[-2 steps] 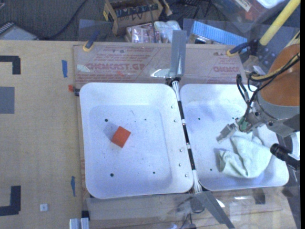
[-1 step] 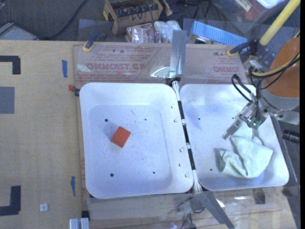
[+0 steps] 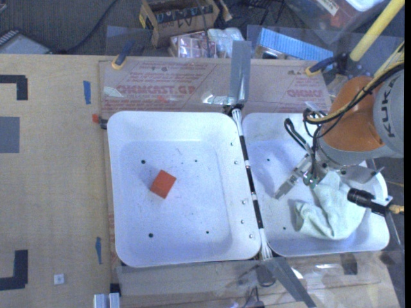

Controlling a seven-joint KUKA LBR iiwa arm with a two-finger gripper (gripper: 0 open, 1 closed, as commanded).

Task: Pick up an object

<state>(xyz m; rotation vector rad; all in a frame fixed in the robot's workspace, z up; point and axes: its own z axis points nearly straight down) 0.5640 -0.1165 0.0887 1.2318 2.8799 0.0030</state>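
Looking down, you have an orange cube (image 3: pixel 163 184), matte and sharp-edged, lying alone left of centre on the left bin's (image 3: pixel 128 133) smooth white floor, well apart from all four rounded walls, with open room around it. Your gripper (image 3: pixel 297 178) hangs over the right bin (image 3: pixel 270 130), its slim metal fingers (image 3: pixel 287 186) parted with nothing between them, just beside a crumpled, soft white cloth (image 3: pixel 327 207) heaped toward that bin's near right wall.

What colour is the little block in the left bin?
Orange-red. The block shows clearly in the camera view.
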